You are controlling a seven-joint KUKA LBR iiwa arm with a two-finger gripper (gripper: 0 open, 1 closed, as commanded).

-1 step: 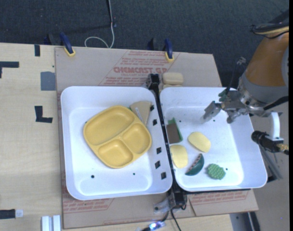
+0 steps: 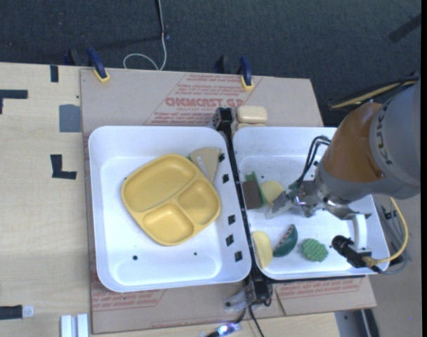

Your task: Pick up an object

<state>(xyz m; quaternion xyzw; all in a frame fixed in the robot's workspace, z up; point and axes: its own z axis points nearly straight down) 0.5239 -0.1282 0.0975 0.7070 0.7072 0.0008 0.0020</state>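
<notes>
A pale yellow lemon is seen in the right bin, just beside the hand, at its upper left. Whether the hand is apart or together cannot be told. A brown block borders the lemon on the left; bare floor is left above it.

My arm: grey casing, orange band above wrist.
Black cable loops beside the band, yellow cable trails off the wrist housing; metal pincer, small and silvery.
</notes>
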